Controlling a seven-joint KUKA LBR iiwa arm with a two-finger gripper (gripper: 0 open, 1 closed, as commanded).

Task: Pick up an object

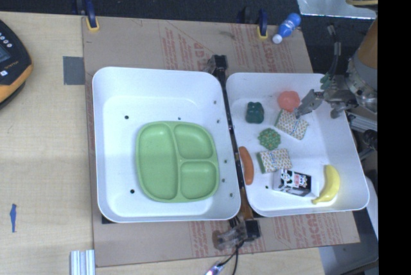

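Two white bins (103,139) sit side by side: the left holds one green tray (175,160), the right one banana (329,184), one sausage (246,165), one red ball (288,99), two green toys (255,112), two patterned pouches (292,124) and one cow-print carton (292,181).

The arm (366,55) comes in from the right edge, wrist tipped down and angled to the left. The tool (309,104) hangs low at its end, dark fingers (306,106) pointing down-left, and nothing shows between them.
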